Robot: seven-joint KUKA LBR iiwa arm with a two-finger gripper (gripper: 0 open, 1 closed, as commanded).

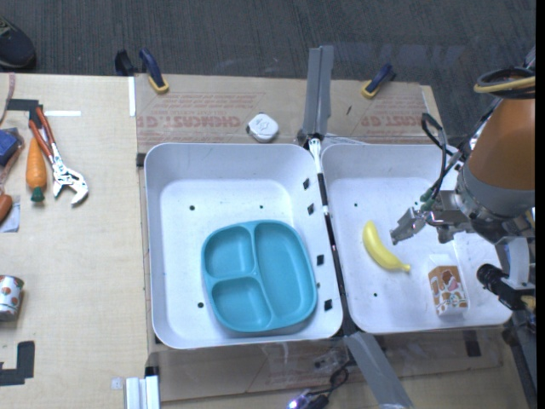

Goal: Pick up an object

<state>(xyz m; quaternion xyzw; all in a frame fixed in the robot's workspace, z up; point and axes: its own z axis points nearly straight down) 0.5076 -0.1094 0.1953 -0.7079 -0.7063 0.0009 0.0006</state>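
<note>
Item: yellow banana [383,247], lying flat on the floor of the right-hand bin [375,309], near its middle, long axis running from upper left to lower right, darker stem tip toward the lower right. Item: small printed carton [447,290], same bin, lying to the right of the banana and apart from it, close to the bin's front rim. Item: teal three-compartment plate [258,274], resting in the left-hand bin [170,228]. Off-bench sundries: a round white tape-measure-like disc [263,127] behind the bins; an adjustable wrench [60,170] on the table at far left. Tool: gripper [409,227], reaching in from the right, hanging just above and beside the banana's right flank; nothing sits between the fingers, which look spread apart, though at this slant and size that reading is tentative. Step in hand, as judged: lining up on the banana. Handling notes: turn the wrist so the fingers straddle the fruit across its short width, not along its curve; centre over the thickest middle part instead of the tapering stem end; descend until the tips clear its sides near the bin floor before closing; keep clear of the carton so that it is not nudged.
</note>
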